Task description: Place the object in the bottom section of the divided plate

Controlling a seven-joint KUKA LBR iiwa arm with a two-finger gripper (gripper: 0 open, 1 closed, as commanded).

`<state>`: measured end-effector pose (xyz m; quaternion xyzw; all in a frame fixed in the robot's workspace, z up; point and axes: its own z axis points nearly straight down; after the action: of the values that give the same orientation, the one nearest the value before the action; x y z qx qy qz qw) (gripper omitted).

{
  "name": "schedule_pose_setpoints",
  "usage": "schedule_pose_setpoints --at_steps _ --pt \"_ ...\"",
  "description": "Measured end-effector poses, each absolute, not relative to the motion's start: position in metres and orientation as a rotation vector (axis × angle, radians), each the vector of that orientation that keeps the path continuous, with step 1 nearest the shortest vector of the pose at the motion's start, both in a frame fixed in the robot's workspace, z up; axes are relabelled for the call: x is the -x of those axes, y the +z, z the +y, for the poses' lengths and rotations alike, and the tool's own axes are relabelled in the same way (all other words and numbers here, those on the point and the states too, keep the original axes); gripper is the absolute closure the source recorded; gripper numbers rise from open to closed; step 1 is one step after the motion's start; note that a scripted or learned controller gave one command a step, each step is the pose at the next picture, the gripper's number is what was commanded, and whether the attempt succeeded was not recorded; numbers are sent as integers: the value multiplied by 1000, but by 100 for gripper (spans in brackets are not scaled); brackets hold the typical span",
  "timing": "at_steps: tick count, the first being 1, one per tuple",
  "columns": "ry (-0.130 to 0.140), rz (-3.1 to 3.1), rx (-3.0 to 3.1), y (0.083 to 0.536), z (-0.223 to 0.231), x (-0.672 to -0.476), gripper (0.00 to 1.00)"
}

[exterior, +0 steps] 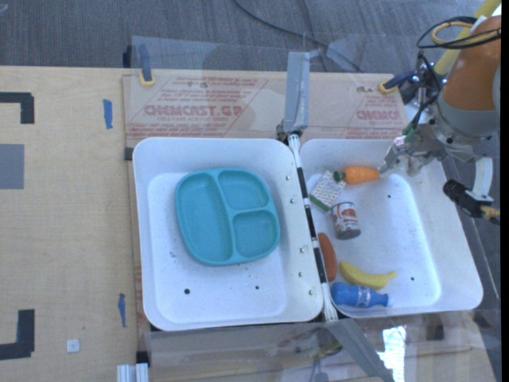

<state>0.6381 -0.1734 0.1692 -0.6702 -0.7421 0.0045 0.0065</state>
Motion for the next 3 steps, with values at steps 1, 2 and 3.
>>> schedule_pose_setpoints --at_steps 1,2,3 --pt "5 -2225 2213 199 -73 -609 100" --pt "4 -2401 2022 184 -1 -618 100" --pt "4 -2385 2042 183 71 -558 100"
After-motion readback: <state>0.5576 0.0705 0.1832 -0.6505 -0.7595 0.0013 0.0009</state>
